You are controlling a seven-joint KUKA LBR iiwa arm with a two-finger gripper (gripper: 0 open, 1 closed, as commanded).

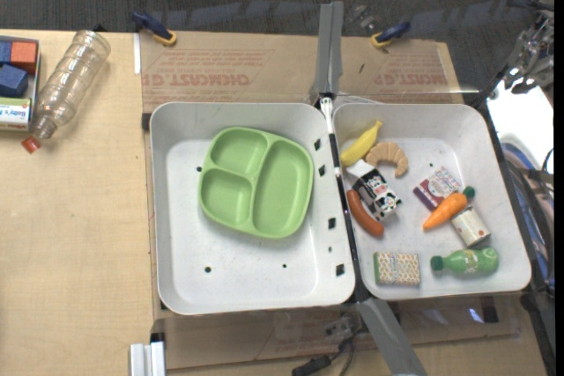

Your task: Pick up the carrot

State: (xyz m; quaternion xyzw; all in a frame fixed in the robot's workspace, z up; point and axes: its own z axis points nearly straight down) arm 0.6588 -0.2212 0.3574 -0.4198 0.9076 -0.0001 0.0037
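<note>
the carrot (445, 209) lies in the right bin (493, 136), toward its right side. its long axis runs on a slant: the green top points up and right, the orange tip down and left. a small packet (438, 186) sits just above and left of it, a white can (471, 227) just below and right, and a green bottle (465, 261) lies on its side nearer the front wall. further left in the same bin are a banana (360, 143), a croissant (389, 158), a sausage (365, 213), a black and white item (376, 192) and a cracker (397, 269). the left bin (176, 277) holds a green tray (256, 181) with three compartments. the cardboard (220, 66) behind the bins bears red mirrored print that cannot be read for certain. a clear bottle (69, 79) lies on the tabletop (70, 260) at left. the tool's state cannot be told.
</note>
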